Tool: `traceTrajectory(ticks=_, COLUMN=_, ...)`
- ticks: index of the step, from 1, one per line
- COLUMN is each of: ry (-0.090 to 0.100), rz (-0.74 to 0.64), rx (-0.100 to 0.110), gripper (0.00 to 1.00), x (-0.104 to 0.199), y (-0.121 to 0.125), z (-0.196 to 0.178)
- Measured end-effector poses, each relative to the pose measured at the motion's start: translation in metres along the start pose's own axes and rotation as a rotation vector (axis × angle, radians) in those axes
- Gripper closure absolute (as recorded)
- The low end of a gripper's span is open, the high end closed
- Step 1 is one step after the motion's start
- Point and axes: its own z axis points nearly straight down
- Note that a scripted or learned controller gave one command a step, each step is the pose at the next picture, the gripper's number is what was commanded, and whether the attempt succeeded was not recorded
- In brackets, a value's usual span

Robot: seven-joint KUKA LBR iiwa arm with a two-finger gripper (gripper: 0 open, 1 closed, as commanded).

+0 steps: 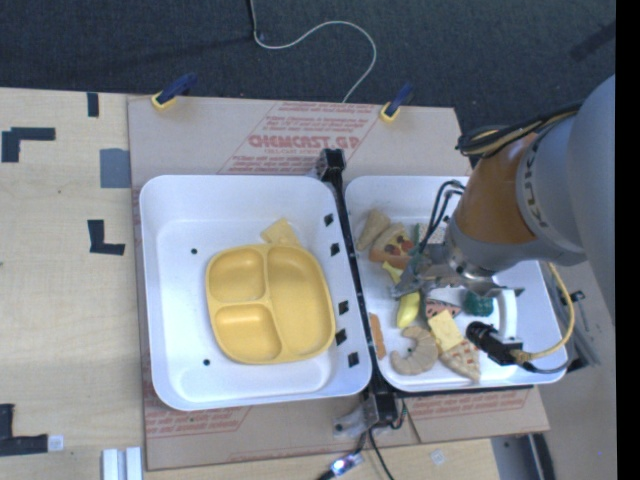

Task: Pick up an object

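Dark carpet (pixel 120 18) lies beyond a pale bench (pixel 60 348) bearing brown cardboard (pixel 290 143).

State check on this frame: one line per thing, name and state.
Left bin: holds the yellow tray.
Yellow tray: flat, right side up, three compartments, nothing in them.
Pale yellow piece: on the left bin's floor, at the tray's far edge.
Right bin: holds a pile of small items.
Gripper: down among the pile; fingers cannot be made out.
Yellow item: lying in the pile by the gripper.
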Motion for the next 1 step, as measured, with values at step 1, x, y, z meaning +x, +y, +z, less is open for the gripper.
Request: traceTrajectory(ticks=1, ry=0.001, rz=0.0, rx=-0.002, gripper=1.0, x=0.0034, y=-0.0026, z=-0.0418)
